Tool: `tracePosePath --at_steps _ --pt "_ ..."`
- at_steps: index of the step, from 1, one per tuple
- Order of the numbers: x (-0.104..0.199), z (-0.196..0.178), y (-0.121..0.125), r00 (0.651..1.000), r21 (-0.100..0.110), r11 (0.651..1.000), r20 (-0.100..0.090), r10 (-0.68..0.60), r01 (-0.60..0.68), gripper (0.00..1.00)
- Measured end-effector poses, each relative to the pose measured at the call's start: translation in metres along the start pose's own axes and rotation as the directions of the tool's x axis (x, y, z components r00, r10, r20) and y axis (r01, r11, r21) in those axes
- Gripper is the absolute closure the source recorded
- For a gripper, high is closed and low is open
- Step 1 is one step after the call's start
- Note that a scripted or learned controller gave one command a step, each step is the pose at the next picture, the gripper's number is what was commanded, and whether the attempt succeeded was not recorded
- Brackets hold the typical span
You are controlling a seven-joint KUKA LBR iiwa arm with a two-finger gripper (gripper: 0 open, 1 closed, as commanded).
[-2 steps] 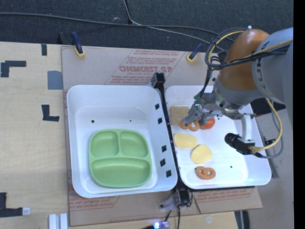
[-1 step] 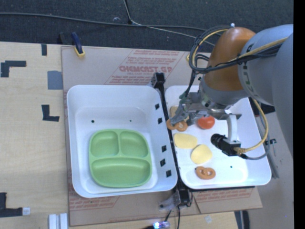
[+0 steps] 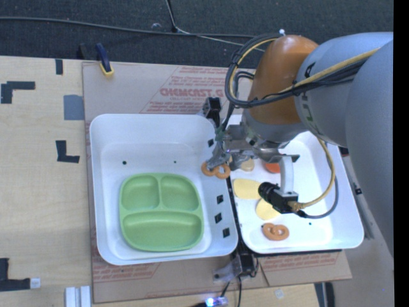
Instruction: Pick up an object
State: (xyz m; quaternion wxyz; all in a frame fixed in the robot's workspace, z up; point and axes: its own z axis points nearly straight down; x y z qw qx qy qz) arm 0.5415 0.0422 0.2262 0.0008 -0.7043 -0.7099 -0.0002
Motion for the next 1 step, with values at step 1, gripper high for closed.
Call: tracePosePath --at_steps 1 --pt "0.0456 0.003 0.0002 1.0 0.001 1.0 0.001 0.001 -0.001 1.0"
